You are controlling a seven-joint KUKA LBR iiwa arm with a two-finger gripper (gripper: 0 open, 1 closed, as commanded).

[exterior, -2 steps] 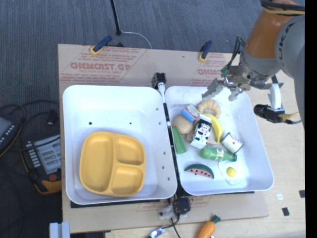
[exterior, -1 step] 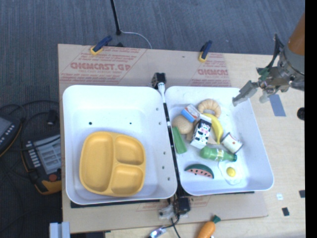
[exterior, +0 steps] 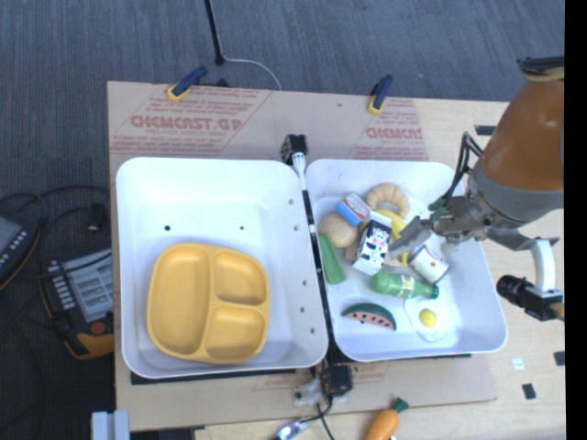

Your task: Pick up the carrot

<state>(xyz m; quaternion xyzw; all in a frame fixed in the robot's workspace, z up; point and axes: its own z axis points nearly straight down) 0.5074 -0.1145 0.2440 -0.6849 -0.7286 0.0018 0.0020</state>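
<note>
Task looks barely begun. The carrot [exterior: 382, 423] lies outside both bins, on the bench board at the bottom edge of the camera view, below the right bin [exterior: 477, 337] and well apart from it; orange body, green top toward the upper right. Nothing touches it. The gripper [exterior: 411, 232] hangs over the right bin's clutter instead, near a small white cup-like item [exterior: 427, 264] and the green bottle [exterior: 402, 286], just right of the black-and-white cow-patterned toy [exterior: 372, 246]. Dark fingers point left and down into the pile; whether they are spread or closed I cannot tell, and I see nothing clearly between them. Left bin [exterior: 183, 177] carries the yellow divided plate [exterior: 208, 299]. By my reckoning, all remains: travel to the carrot, descent, grasp, lift.
</note>
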